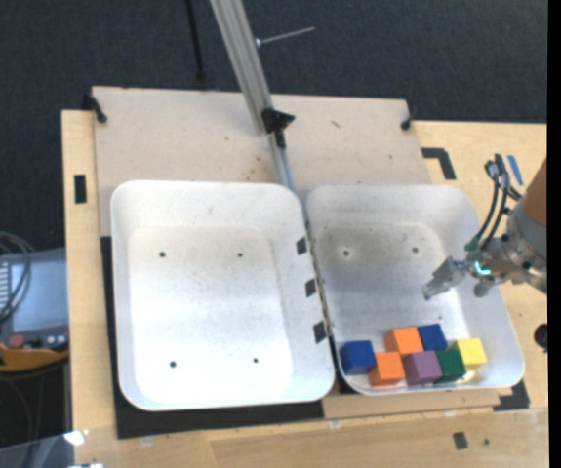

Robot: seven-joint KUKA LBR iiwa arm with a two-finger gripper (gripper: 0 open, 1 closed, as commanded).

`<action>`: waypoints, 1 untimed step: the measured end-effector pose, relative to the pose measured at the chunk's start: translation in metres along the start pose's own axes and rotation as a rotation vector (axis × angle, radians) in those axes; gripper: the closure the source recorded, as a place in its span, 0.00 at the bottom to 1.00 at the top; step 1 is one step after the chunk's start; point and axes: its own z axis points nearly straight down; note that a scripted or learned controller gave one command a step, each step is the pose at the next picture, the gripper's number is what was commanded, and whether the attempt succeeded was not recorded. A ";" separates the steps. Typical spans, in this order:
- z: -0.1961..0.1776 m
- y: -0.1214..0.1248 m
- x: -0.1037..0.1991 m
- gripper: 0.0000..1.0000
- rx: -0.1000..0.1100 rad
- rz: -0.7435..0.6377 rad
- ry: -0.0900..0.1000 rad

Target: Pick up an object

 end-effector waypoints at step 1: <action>-0.002 0.001 0.000 0.00 -0.005 0.002 -0.002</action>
